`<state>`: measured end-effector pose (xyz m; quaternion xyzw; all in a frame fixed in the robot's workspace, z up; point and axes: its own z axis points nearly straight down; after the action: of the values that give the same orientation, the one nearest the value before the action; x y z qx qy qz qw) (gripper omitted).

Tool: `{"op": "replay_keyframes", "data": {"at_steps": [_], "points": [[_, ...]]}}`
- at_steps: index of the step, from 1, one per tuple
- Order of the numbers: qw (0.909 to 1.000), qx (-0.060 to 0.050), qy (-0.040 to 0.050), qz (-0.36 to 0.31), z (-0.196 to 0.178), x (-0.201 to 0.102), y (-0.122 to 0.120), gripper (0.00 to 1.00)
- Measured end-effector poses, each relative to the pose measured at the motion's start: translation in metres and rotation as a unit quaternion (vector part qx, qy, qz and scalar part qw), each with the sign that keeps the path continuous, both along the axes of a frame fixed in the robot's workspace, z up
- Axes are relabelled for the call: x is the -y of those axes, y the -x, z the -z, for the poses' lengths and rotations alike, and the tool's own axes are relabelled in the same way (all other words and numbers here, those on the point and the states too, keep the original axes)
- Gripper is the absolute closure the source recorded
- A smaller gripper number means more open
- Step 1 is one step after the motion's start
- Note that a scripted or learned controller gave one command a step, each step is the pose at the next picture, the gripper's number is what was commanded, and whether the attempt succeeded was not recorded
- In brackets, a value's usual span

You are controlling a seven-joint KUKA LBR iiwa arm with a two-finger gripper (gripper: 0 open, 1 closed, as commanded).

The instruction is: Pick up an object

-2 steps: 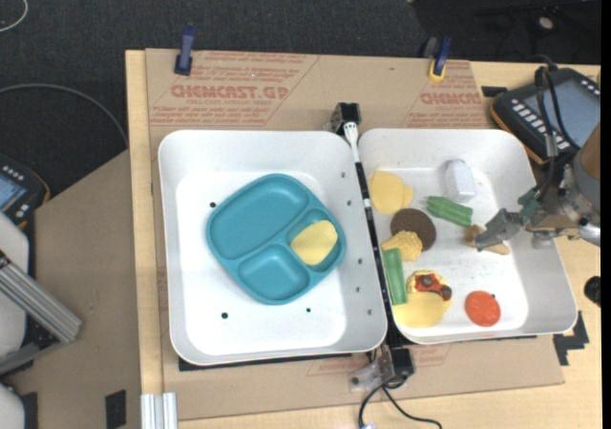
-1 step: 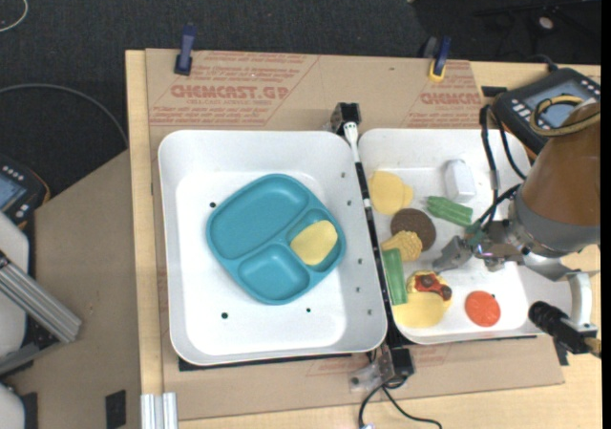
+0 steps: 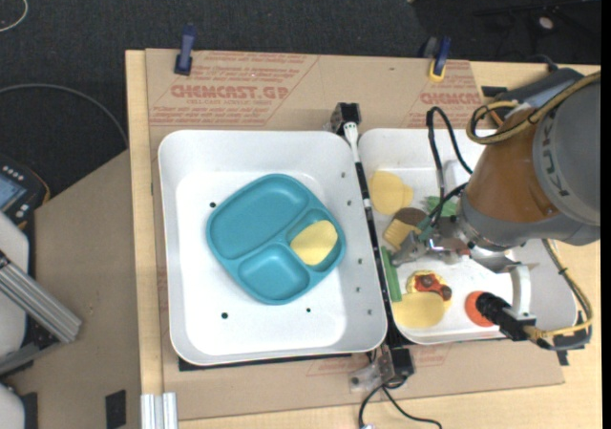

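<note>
My gripper [image 3: 412, 242] is low in the left half of the right bin [image 3: 535, 317], below the arm's orange band. Just above it lies a brown piece [image 3: 409, 219], and a green piece [image 3: 434, 205] shows beside the wrist. A pale yellow round piece [image 3: 389, 192] rests further back. In front of the gripper sits a yellow item with red and dark marks [image 3: 423, 291], and an orange piece [image 3: 474, 304] lies to its right. What lies directly under the gripper is hidden.
The left bin [image 3: 191, 303] holds a blue divided plate [image 3: 258, 226] with a yellow piece [image 3: 315, 242] in its right compartment. A black divider rail [image 3: 365, 203] runs between the bins. Cables hang off the arm at the right.
</note>
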<state>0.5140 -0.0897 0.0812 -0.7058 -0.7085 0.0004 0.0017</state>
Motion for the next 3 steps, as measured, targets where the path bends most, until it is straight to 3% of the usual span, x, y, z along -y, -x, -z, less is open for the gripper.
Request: {"op": "replay_keyframes", "data": {"at_steps": [1,2,3], "points": [[1.0000,0.002,0.0012,0.003,-0.014,0.002,0.001,1.00],[0.9999,0.010,0.0001,-0.002,-0.192,-0.055,0.019,1.00],[1.0000,-0.001,-0.0006,-0.002,-0.156,-0.133,0.036,1.00]]}}
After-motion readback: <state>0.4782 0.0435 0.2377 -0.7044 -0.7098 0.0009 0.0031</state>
